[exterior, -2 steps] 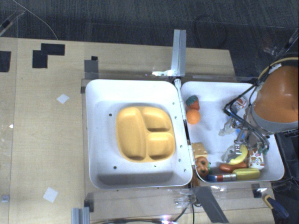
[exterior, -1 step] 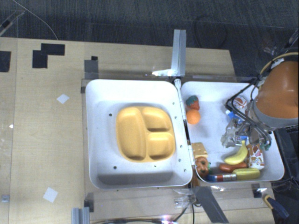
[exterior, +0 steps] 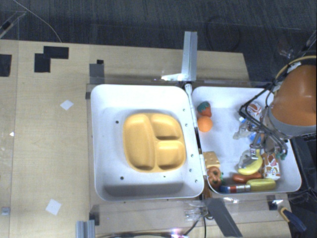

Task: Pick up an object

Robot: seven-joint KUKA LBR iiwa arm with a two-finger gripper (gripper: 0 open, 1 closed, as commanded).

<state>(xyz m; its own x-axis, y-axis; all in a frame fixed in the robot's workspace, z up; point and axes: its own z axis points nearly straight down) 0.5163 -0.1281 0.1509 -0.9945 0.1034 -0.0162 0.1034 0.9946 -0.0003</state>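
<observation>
Arm (exterior: 297, 100) over right bin (exterior: 225, 143), pincer (exterior: 252, 155) above banana (exterior: 250, 166)

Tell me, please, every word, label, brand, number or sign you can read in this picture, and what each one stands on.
No text can be read here.
Small carton in the right bin: red and white printing, too small and blurred to read.
Tan box by the bin's left wall: a pattern, no letters legible.
Yellow tray in the left bin: no marking.
Black shapes on the bench: plain patches, no writing.
</observation>
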